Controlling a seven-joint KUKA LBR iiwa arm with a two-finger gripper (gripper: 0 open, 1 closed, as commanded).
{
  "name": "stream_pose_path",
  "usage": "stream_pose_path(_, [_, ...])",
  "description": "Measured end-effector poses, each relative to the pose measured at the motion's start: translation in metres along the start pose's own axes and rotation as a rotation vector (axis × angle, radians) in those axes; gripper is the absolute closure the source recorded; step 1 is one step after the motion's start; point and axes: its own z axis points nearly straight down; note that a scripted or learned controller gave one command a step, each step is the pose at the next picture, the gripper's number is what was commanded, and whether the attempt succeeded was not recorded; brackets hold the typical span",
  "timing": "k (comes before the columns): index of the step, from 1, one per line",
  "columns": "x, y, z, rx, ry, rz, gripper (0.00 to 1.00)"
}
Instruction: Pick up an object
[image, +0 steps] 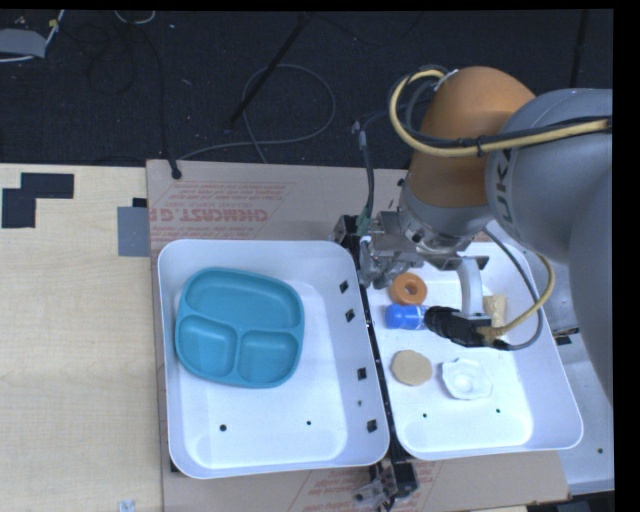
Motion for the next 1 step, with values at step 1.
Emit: stream_pose_path(1, [0.0414,0.0139,0.0033,0.001,-0.001,0.001,1.0])
